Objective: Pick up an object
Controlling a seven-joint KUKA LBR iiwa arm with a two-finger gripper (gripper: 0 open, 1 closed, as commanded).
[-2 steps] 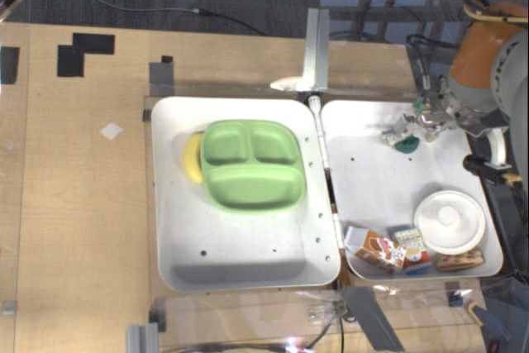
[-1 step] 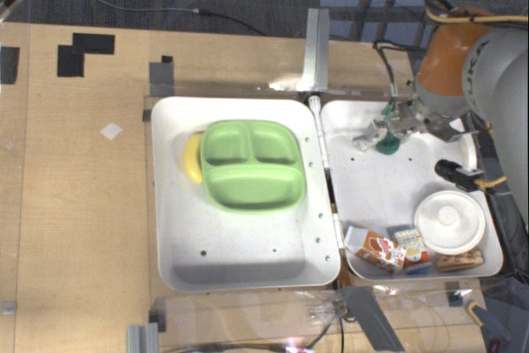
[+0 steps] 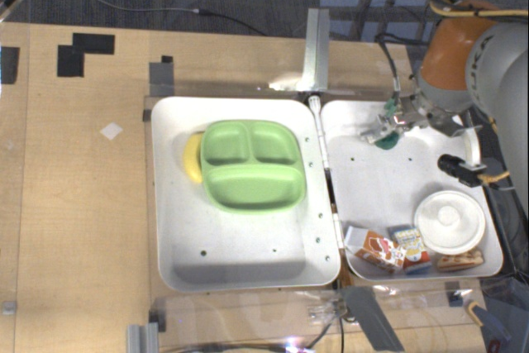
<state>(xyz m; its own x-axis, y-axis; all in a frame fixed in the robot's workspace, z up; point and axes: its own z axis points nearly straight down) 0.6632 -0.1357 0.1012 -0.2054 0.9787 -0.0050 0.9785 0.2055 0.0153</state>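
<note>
The pincer [image 3: 388,128], its grip impossible to tell, hovers over the right bin [image 3: 372,186]; below it lie printed snack packets [image 3: 395,250], their writing unreadable.

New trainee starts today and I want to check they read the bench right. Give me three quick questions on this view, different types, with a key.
1. True or false: the green tray lies in the left bin.
2. Multiple choice: what sits beside the white bowl along the right bin's near edge? A) snack packs B) a wrench C) a red mug
3. Fill in: a ____ object peeks out from under the tray's left side.

Key: 1 true; 2 A, the snack packs; 3 yellow.
</note>
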